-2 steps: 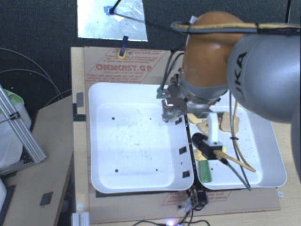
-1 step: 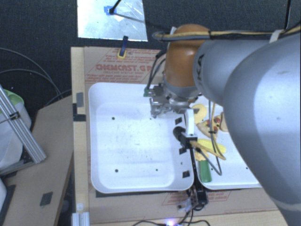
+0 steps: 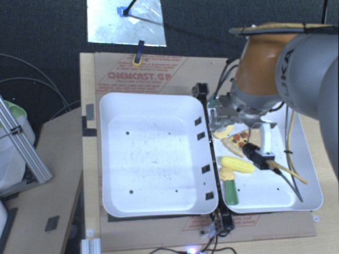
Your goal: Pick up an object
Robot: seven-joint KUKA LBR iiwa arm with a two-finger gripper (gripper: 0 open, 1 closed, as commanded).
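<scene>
In the right bin (image 3: pixel 310 193), a yellow corn cob (image 3: pixel 237 164) lies near the left wall, and a green, pickle-like piece (image 3: pixel 230 191) stands just below it. A pizza-slice toy (image 3: pixel 238 139) with red dots rests above the corn. Beside it, a pale yellow piece (image 3: pixel 225 131) sits right under the gripper (image 3: pixel 221 121), which hangs low over the bin's upper left part. The grey arm with its orange band hides the back of this bin.
The left bin (image 3: pixel 153 152) shares a divider with black clips (image 3: pixel 204 136) with the right one. Both stand on a cardboard sheet (image 3: pixel 140 74). A shiny metal plate (image 3: pixel 126 14) lies behind, and an aluminium frame (image 3: pixel 21 147) stands at the far left.
</scene>
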